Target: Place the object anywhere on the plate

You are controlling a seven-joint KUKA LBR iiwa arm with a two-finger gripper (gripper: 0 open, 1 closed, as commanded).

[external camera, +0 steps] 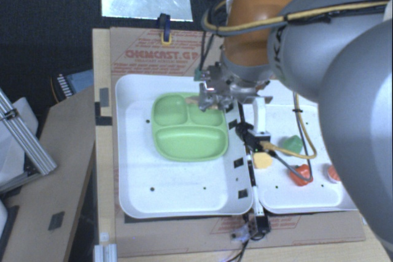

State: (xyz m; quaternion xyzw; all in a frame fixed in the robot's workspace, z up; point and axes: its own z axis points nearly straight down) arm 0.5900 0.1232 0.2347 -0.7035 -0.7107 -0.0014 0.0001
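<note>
A light green divided plate (187,132) lies in the left white bin (141,193). My gripper (212,97) hangs over the plate's back right corner, below the orange band of the arm. A small pale pinkish thing (194,102) shows at the gripper's left tip, just above the ridge between the plate's back compartments. Whether it is held or resting on the plate I cannot tell. The gripper body hides the plate's far right rim.
The right bin (307,199) holds a green piece (292,144), a yellow piece (263,161), a red piece (301,175) and an orange-red one (333,173) at the arm's edge. Cables and a black divider strip (245,156) run between the bins.
</note>
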